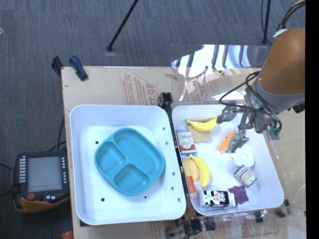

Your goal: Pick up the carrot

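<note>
i see my claw (233, 130) poised over the right bin (271, 180), its two dark fingers (238, 143) spread apart with nothing between them. the carrot (227, 141) lies on the bin floor right at the claw, its orange body poking out at the lower finger's 9 o'clock side; i can't tell if the finger touches it. at 3 o'clock from the claw rises the grey wrist with the orange band (285, 63) above it. at 6 o'clock from the carrot sits a white cup-like object (244, 158), and beyond it a small can (244, 176). at 10 o'clock lies a banana (202, 124) over a slice of bread (201, 135). a second banana (199, 168) lies at 7 o'clock, a milk carton (216, 198) and purple grapes (239, 194) at the bin's near edge. the left bin (84, 203) carries a blue divided plate (129, 160).
</note>
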Robot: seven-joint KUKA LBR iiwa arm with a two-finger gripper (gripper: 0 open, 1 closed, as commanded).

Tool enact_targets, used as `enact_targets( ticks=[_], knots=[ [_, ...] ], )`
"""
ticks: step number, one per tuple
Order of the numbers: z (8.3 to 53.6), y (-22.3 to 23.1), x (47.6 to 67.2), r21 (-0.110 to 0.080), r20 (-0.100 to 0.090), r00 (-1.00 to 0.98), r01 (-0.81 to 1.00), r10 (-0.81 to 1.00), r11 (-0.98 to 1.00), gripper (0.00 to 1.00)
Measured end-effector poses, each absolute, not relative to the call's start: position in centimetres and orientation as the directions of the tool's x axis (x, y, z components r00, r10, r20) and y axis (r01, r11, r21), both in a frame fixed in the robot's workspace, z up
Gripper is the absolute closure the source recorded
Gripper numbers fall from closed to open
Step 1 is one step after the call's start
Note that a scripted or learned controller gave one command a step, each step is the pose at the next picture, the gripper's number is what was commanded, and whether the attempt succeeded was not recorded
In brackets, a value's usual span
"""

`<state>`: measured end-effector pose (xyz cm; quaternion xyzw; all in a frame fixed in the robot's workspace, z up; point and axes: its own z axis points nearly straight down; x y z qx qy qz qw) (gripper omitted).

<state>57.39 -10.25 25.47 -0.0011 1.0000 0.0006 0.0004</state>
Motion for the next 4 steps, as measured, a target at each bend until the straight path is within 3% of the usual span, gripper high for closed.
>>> enact_targets(
  ticks=[1, 2, 3, 4],
  knots=[
    [16.4, -16.5, 61.3, 0.004, 0.005, -0.994, -0.110, -0.110, 0.994, 0.00],
    [8.6, -20.1, 60.6, 0.003, 0.003, -0.988, 0.157, 0.157, 0.988, 0.00],
    [9.9, -19.8, 60.9, 0.004, -0.003, -0.989, 0.151, 0.151, 0.989, 1.00],
    [8.9, -19.7, 53.7, 0.007, 0.001, -0.995, 0.097, 0.096, 0.995, 1.00]
  ],
)
